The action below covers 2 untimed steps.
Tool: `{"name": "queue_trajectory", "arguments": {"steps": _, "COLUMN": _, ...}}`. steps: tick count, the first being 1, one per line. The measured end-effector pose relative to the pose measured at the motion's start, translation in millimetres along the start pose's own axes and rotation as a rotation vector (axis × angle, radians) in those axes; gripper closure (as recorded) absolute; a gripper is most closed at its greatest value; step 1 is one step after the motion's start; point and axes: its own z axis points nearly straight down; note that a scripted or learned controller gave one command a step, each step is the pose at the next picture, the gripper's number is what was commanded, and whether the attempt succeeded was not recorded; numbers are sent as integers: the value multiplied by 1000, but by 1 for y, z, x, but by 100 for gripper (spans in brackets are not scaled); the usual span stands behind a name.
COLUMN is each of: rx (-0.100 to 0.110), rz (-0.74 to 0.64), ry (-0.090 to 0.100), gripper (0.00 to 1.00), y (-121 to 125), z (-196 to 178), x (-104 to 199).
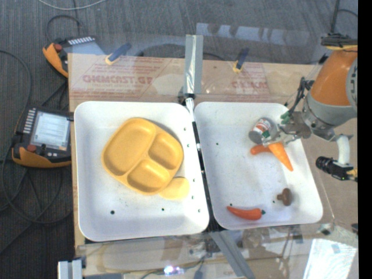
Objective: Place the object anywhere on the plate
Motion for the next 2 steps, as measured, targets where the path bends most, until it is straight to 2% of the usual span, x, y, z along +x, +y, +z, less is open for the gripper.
{"name": "queue_trajectory", "arguments": {"steps": 1, "rx": -1, "rz": -11, "ry": 4, "gripper": 100, "y": 25, "z": -5, "x": 60}}
{"name": "queue_trajectory", "arguments": {"steps": 2, "rx": -4, "rz": -116, "ry": 4, "gripper": 100, "y": -1, "z": -16, "x": 117}}
